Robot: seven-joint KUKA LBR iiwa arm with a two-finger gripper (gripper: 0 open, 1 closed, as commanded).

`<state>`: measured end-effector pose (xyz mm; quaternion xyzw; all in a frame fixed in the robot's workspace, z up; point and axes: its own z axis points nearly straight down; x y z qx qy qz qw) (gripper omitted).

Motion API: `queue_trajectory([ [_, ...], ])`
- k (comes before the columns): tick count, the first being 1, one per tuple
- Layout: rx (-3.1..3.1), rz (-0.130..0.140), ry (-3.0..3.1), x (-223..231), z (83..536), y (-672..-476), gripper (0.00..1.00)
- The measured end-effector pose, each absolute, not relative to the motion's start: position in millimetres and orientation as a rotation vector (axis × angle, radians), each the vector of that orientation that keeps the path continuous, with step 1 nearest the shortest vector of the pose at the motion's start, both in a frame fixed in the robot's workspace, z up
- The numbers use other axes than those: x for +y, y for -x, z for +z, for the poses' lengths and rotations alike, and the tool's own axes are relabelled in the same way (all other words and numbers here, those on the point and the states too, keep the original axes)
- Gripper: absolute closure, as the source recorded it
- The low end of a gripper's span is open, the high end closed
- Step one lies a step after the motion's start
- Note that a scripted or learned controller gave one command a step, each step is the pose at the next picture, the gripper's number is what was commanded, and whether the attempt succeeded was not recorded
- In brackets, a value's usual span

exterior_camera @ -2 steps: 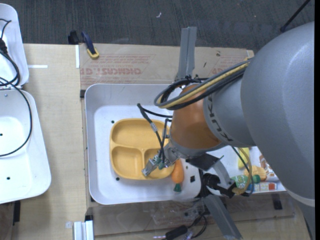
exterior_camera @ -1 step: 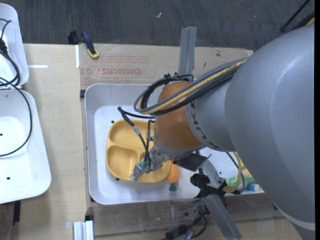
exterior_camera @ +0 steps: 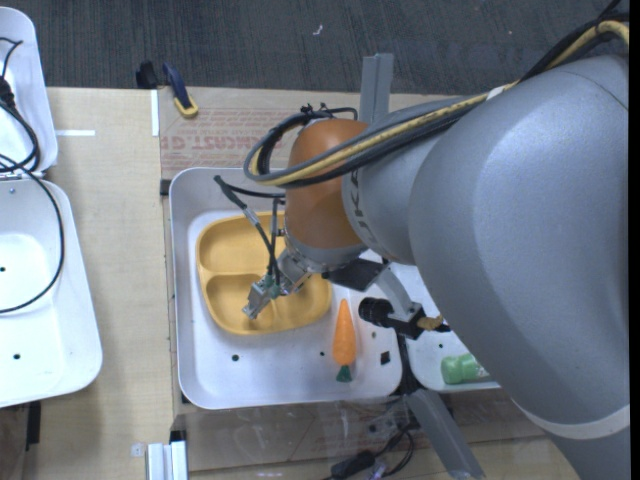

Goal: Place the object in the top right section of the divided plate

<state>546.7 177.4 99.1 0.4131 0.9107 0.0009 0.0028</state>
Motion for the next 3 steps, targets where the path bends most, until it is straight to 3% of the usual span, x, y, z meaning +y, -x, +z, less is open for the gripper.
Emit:
queue_trajectory([
  [1,2.861,-0.009,-1.307,123,180,-536.9,0.00],
  [2,2.582,-0.013,-1.792,108,438,-574.8,0.00],
  [3,3.073,-0.006,-0.677,15,342,-579.4,0.00],
])
